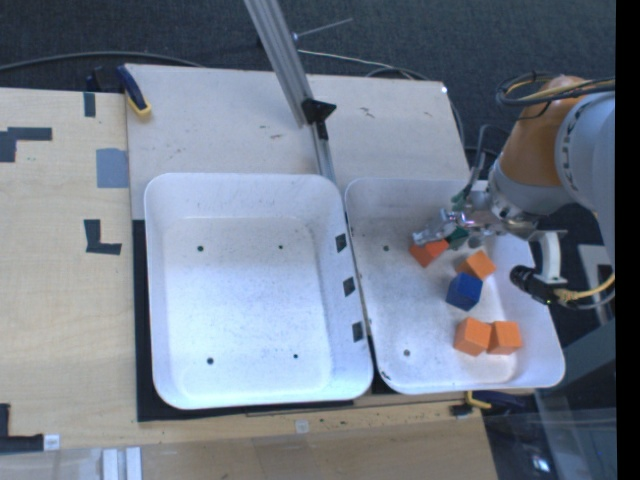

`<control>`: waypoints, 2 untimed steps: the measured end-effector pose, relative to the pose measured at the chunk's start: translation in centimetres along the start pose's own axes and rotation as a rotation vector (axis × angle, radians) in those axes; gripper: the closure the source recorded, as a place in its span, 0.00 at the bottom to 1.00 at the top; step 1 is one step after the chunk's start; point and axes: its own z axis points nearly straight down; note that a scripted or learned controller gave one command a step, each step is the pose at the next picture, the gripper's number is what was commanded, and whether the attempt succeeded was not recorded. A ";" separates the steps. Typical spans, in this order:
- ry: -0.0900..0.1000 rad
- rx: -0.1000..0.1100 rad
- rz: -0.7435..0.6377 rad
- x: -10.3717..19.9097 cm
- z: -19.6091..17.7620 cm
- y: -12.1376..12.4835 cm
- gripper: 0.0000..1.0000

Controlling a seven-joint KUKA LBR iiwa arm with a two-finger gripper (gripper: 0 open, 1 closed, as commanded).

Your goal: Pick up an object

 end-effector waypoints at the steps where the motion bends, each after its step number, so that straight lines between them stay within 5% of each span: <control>1: 0.002 0.048 0.003 8.2 2.6 3.2 0.00; 2: 0.002 0.017 0.001 8.3 2.4 -0.8 0.00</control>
